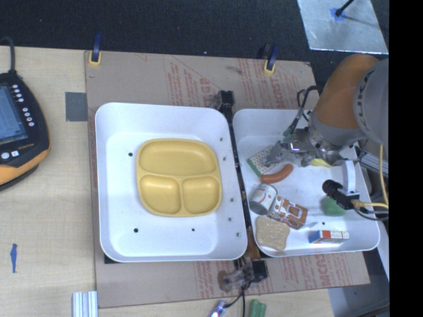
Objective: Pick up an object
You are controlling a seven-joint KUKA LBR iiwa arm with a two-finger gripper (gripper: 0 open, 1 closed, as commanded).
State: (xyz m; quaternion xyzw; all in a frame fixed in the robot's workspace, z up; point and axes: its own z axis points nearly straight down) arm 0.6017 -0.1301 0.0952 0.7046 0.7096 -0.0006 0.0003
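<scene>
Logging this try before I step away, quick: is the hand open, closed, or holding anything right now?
Hand: cannot be told; it sits low in the right bin above the sausage, with nothing seen gripped.

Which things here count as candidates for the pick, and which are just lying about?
For the job: gripper; right bin with sausage, bread slice, tin can, small carton, green piece.

Lying about: left bin, yellow divided plate, teach pendant.

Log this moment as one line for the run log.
arm: over right bin | hand: low, near sausage | sausage: lying in bin, not lifted | left bin: yellow tray
</scene>
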